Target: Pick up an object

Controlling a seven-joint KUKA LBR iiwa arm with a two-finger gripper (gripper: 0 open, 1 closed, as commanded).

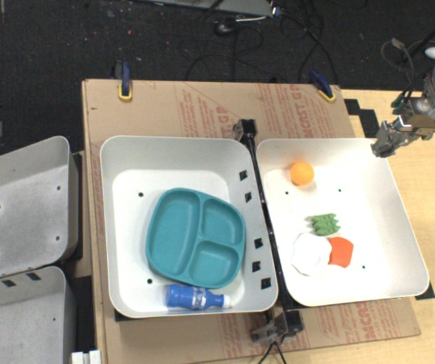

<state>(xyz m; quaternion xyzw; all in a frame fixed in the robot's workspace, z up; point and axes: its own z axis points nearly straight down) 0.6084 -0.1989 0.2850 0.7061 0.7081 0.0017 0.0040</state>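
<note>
The right bin (384, 203) holds an orange ball (302, 173) near its far left. Further forward lie a small green piece (324, 223), a white round object (309, 254) and an orange-red block (341, 252), close together. The left bin (118, 226) holds a teal divided tray (196, 237) and a blue bottle (193, 298) lying on its side along the front wall. My gripper (386, 141) hangs over the far right corner of the right bin, well away from every object, with nothing seen in it.
The bins sit on a brown board (179, 108) with clamps at the back. White bin lids (20, 203) lie to the left. Cables run across the dark floor behind the board.
</note>
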